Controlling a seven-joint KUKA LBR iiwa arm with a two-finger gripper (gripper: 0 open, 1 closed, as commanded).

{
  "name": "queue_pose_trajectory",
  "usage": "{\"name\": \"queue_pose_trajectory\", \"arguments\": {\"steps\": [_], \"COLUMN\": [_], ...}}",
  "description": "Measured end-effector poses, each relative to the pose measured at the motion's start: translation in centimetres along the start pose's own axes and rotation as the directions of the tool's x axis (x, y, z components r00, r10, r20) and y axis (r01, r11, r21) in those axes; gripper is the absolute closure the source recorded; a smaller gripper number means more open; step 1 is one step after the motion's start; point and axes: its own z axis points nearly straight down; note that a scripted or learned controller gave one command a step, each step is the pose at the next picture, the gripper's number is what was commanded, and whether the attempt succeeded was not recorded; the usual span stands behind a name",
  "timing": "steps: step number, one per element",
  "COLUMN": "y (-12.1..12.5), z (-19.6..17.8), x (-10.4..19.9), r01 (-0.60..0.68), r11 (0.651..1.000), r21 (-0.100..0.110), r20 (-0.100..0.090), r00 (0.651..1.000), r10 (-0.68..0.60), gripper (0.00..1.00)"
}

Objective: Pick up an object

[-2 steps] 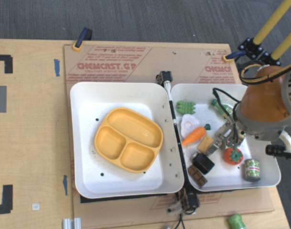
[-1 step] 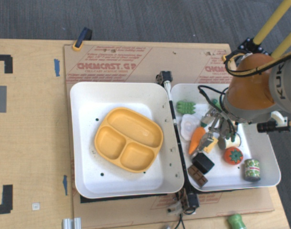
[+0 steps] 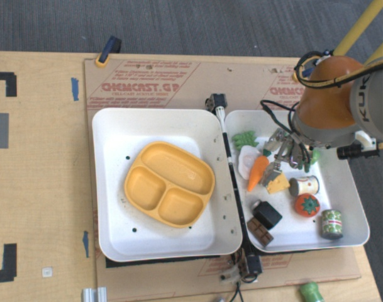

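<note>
The orange carrot (image 3: 258,171) lies just left of the tool (image 3: 285,157), with the yellow cheese wedge (image 3: 278,184) right below it in the right bin (image 3: 351,187), the tool's fingers spread open, gripping nothing, and a tomato (image 3: 307,204) farther down-right.

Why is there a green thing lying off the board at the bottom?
A green toy does lie off the cardboard, below the right bin, apart from the other toys. Inside that bin, the carrot, tomato and can are just jumbled. The yellow divided plate sits slanted.
</note>
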Motion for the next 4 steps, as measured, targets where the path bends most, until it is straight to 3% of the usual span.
{"name": "queue_pose_trajectory", "arguments": {"steps": [1,2,3,4], "y": [2.4,2.9,1.0,-0.5], "z": [0.0,0.2,-0.4,-0.1], "x": [-1.1,-3.7,3.1,7.2], "r01": [-0.131,0.242,0.187,0.017], "r11": [0.991,0.970,0.982,1.000], "r21": [0.000,0.003,0.000,0.000], "r20": [0.000,-0.015,-0.003,-0.001], "r00": [0.991,0.970,0.982,1.000], "r10": [0.131,-0.242,-0.187,-0.017], "gripper": [0.00,0.00,0.00,0.00]}}
